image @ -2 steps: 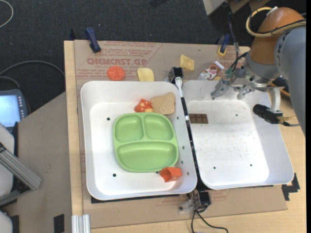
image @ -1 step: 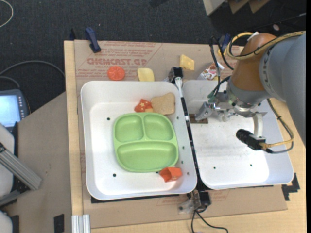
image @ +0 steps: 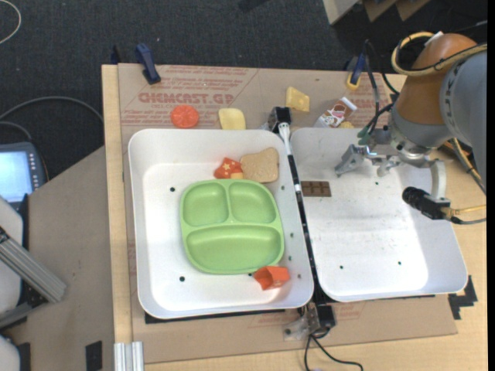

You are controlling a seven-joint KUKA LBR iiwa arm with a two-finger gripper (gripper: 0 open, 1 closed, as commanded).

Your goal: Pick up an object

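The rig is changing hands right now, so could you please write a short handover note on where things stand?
End effector: over the upper part of the right white bin, with nothing visibly held; its finger state can't be judged.
Right bin: a small brown chocolate-bar piece near its left wall.
Left white bin: a green divided plastic tray, a tan toast slice and small red-and-yellow piece above it, an orange block below it.
Done: nothing lifted yet.
Left: pick up an object; the chocolate piece looks nearest.
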